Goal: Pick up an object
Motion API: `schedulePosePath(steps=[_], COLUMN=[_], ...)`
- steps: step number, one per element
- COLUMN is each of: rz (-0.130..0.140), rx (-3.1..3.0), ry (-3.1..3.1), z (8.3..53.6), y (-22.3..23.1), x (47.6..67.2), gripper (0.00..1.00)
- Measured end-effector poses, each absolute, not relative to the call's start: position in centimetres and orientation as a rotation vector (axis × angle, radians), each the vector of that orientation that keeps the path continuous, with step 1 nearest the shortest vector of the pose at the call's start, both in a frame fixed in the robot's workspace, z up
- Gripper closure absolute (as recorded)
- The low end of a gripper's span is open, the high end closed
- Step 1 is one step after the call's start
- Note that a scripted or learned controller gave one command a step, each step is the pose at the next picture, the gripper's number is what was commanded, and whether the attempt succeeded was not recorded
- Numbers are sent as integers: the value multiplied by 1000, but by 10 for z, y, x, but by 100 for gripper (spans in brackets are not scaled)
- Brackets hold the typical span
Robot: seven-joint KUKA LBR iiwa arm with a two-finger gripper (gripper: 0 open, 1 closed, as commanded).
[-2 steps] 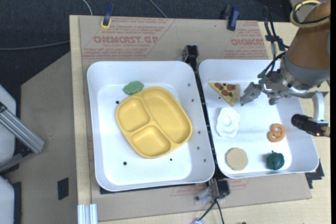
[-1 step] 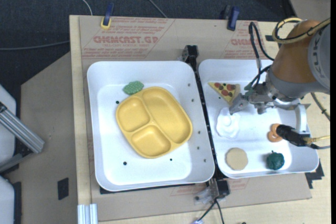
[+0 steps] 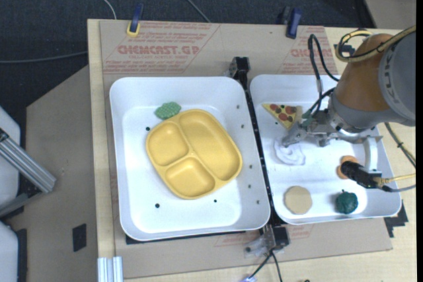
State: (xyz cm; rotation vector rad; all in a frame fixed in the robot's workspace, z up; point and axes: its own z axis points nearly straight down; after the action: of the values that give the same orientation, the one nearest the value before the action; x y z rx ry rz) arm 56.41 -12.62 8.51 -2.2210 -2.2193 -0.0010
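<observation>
White plastic forms two bins: the left bin (image 3: 125,142) holds one yellow divided plate (image 3: 192,152), long axis running far-left to near-right, and one green leafy piece (image 3: 168,110) at its far-left edge. The right bin (image 3: 330,211) holds one pizza slice (image 3: 283,113) pointing near-right, one tan disc (image 3: 298,199), one dark green lump (image 3: 346,202), one orange piece (image 3: 344,167). The gripper (image 3: 293,142) hangs over a small white object (image 3: 289,155); jaw state unreadable.
</observation>
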Motion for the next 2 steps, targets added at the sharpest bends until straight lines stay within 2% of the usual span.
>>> schedulePosePath(steps=[1,2], rz=[-7,-4], rx=[-2223,-2226], ry=[-2225,-2224], z=[98,156], y=[-126,-135], x=[566,565], gripper=[100,100])
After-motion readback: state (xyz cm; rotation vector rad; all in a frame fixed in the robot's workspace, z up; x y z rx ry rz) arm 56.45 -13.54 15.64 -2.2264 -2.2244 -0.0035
